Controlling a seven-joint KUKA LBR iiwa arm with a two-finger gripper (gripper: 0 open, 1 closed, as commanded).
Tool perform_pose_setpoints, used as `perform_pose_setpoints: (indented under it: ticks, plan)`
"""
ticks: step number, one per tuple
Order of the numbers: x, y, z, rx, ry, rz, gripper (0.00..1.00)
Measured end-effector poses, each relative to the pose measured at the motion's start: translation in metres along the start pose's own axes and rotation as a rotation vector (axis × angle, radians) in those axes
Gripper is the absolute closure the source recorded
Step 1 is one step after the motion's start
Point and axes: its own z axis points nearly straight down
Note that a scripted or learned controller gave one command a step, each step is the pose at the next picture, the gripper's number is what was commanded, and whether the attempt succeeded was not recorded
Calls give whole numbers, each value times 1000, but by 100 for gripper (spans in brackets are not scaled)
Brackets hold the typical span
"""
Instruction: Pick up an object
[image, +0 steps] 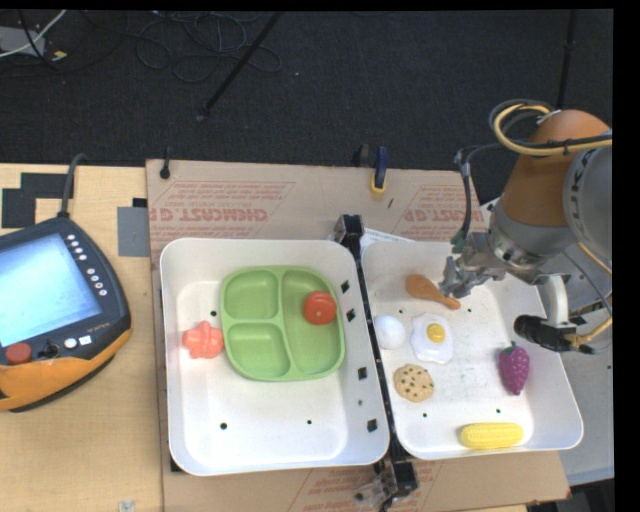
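The right bin (560, 420) holds an orange drumstick-shaped toy (431, 291), a white egg (389, 331), a fried egg (433, 340), a cookie (413, 382), a purple grape bunch (514, 368) and a yellow corn cob (491, 435). My gripper (456, 281) hangs low over the back of that bin, its tips right at the thick end of the drumstick toy. Nothing shows clearly between its fingers. In the left bin (260, 440) lies a green divided plate (281, 324) with a red tomato (320, 308) in its upper right compartment, and a pink toy (204, 341) sits beside the plate's left edge.
A teach pendant (55, 300) lies on the bench to the left of the bins. A black clamp bar (362, 330) runs between the two bins. The arm's grey body and cables (550, 215) overhang the right bin's far right corner.
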Motion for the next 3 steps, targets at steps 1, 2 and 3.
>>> perform_pose_setpoints:
  ticks: [1, 2, 3]
  plan:
    - [4, -2, -44, -3, -1, 0, 100]
    - [2, -2, -65, -1, 0, -1, 100]
    - [51, -20, -55, 3, 0, -1, 100]
